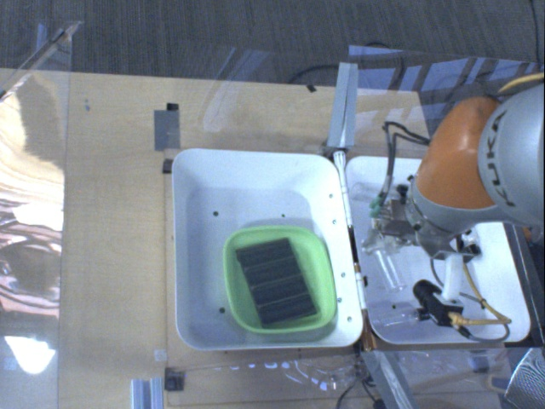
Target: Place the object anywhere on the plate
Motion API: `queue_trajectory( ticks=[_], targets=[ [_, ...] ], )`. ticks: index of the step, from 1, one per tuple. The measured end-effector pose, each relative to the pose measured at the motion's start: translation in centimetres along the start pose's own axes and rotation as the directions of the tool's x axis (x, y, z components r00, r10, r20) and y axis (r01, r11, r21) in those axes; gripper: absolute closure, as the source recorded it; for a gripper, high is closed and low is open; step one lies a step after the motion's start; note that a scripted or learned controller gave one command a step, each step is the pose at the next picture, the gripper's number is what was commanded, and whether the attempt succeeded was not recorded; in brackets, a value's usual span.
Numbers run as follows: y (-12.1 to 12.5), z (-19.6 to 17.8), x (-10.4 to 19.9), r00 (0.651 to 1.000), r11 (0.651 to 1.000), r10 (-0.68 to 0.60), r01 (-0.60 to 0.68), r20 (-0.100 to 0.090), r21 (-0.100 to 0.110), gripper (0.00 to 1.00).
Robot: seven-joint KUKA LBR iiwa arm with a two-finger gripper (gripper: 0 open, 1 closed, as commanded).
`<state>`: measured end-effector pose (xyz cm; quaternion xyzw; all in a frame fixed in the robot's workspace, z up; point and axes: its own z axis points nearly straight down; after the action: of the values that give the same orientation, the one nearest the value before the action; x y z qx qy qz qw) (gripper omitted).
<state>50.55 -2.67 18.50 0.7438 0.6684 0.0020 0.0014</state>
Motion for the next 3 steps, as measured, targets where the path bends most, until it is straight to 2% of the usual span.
queue_trajectory(
  ticks=[1,2,3],
  targets=[
    [-1.3,-1.9,1.7,0.983,0.983,-0.181,0.181,0.000,-0.001,1.00],
    [-1.0,0.0,2.7,0.963,0.963,-0.270,0.270,0.000,0.001,1.00],
    [0.0,0.0,10.0,0.915,0.915,-0.403,0.403,-0.001,-0.001,1.00]
  ],
)
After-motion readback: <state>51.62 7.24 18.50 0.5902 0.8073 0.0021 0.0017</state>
